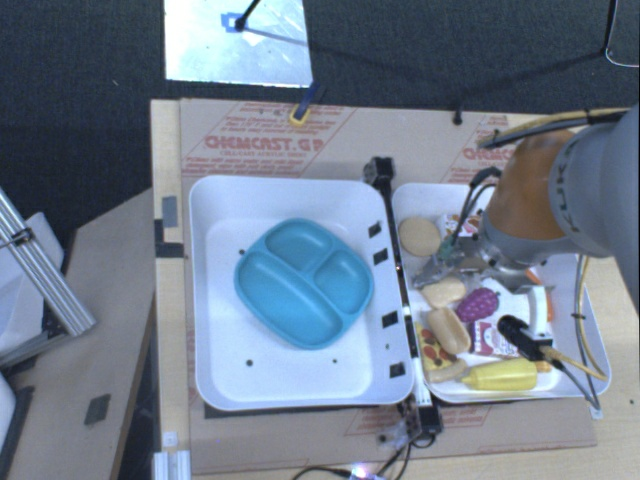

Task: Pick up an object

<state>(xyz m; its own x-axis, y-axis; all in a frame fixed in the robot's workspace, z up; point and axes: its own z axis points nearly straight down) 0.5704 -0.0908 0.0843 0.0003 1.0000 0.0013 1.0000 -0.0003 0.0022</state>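
Observation:
My gripper [447, 265] hangs low over the left part of the right bin [590, 368], with the arm coming in from the right. Just below it lies a pale beige bread piece [443, 293], very close to it; contact is unclear. A round beige bun [419, 236] sits just to its upper left. Purple grapes [478, 304] lie to its lower right. Nearer the front are a hot dog [450, 330], a pizza slice [431, 349] and a yellow banana-like piece [500, 375]. Nothing can be seen held.
The left bin [215, 368] holds a blue divided plate [303, 282]. A red and white packet [489, 340] lies in the right bin under the wrist. A black clip strip [392, 268] runs between the bins. The arm covers the right bin's back right part.

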